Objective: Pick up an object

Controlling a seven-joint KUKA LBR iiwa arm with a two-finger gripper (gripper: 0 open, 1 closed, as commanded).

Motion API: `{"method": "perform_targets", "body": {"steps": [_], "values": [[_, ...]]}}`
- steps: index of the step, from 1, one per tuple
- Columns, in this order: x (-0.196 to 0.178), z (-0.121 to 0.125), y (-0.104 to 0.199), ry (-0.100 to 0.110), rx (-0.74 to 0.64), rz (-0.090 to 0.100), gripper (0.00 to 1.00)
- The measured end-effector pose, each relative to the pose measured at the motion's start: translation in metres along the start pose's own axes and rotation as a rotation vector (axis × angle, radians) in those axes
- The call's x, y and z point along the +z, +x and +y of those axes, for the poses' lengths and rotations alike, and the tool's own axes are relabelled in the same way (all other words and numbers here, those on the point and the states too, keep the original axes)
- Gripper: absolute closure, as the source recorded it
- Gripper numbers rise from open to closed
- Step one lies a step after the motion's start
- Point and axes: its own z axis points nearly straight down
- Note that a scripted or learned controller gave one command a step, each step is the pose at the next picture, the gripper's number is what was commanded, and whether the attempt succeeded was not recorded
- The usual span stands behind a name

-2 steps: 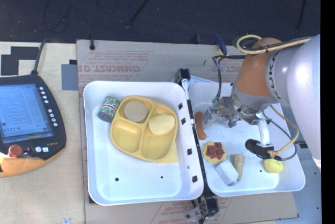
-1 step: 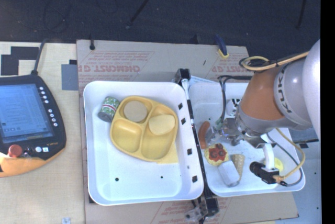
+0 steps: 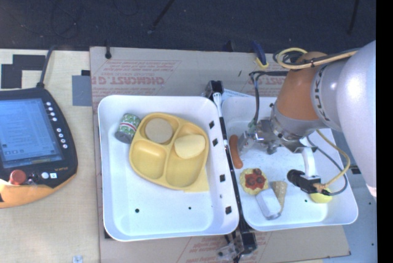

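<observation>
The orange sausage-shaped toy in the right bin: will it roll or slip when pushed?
The orange sausage-shaped toy looks round and narrow, so it would probably roll sideways. It lies beside the right white bin's left wall, which may stop it. Its smooth-looking surface might slip.

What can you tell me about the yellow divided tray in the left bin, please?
The yellow divided tray looks like smooth plastic, rounded, with three compartments. It lies flat and slightly turned in the left bin, toward its upper half. The upper-left compartment holds a tan disc, the upper-right one a pale yellow round piece. A small green-patterned roll sits against its upper-left rim.
</observation>
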Motion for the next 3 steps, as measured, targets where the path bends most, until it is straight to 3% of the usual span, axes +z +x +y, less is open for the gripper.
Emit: {"method": "perform_targets", "body": {"steps": [1,2,3], "values": [[-0.001,-0.054,0.002,0.001,0.003,0.001,0.0],[-0.001,-0.076,-0.025,0.0,0.003,0.002,0.0],[-0.001,-0.04,-0.014,0.002,0.0,0.001,0.0]]}}
